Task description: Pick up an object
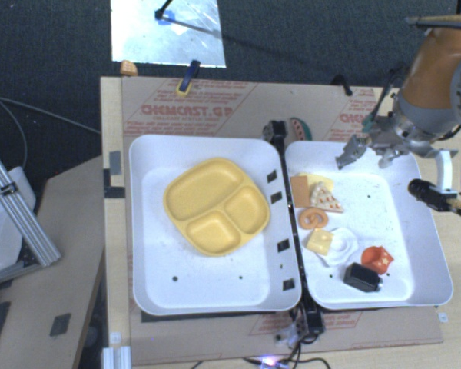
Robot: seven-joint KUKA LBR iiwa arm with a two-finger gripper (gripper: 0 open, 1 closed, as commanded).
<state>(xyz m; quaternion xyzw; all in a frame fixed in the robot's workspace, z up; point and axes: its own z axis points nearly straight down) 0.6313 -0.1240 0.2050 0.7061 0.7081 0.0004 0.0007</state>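
Note:
My gripper (366, 157) hovers over the far edge of the right bin (415, 229), open, with nothing between its fingers. In front of it and to the left lies a cluster of toy foods: a tan slab (300, 188), a pizza slice (326, 198), a pretzel (313, 219), and a yellow cheese block (320, 241) beside a white dish (344, 248). A red piece (377, 258) and a black block (362, 277) sit near the bin's front. None of these touches the gripper.
The left bin (154, 283) holds a yellow divided plate (215, 206). A black divider (290, 221) runs between the bins. A black and white attachment (432, 191) on the arm hangs over the right bin's right rim. Cardboard (238, 106) lies behind both bins.

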